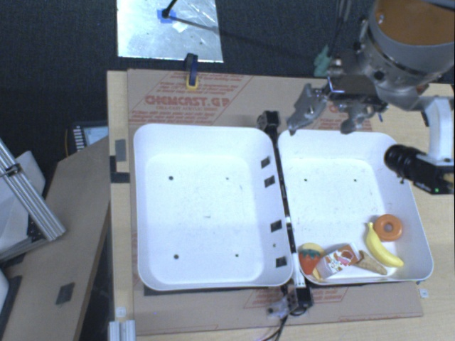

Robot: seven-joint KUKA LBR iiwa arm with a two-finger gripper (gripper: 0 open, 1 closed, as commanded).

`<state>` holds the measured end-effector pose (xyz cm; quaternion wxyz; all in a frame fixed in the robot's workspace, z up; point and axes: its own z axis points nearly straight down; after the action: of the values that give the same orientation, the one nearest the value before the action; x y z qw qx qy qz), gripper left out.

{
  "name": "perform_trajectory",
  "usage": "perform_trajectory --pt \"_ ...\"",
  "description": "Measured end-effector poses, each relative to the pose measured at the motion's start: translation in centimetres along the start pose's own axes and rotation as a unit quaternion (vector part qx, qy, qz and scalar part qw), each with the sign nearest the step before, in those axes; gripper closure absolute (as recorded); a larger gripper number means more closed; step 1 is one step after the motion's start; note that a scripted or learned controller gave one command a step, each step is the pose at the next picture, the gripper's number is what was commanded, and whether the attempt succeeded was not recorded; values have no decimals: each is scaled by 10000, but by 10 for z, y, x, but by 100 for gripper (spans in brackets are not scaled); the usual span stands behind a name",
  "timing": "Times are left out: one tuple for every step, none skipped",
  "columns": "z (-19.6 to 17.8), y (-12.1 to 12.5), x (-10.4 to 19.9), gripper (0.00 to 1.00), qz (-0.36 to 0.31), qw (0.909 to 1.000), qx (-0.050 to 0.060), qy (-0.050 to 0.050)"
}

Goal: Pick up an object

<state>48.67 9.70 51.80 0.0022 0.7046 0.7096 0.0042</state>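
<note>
the arm [405, 41] comes in from the upper right, wrist bent down, with the gripper [323, 123] hanging over the far rim of the right bin [341, 190]. its two fingers [302, 116] are spread apart with nothing between them. the objects lie well apart from it in the bin's near corner: a banana [380, 247], an orange ring [388, 226], a tomato [309, 258] and a small packet [338, 261], close together. the left bin [202, 204] sits beside it.
</note>
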Motion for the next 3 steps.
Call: perform_trajectory --pt "206 -4 21 0 26 9999 118 -30" --pt "180 28 41 0 10 10000 24 -6" --pt "144 14 13 0 42 10000 18 -9"
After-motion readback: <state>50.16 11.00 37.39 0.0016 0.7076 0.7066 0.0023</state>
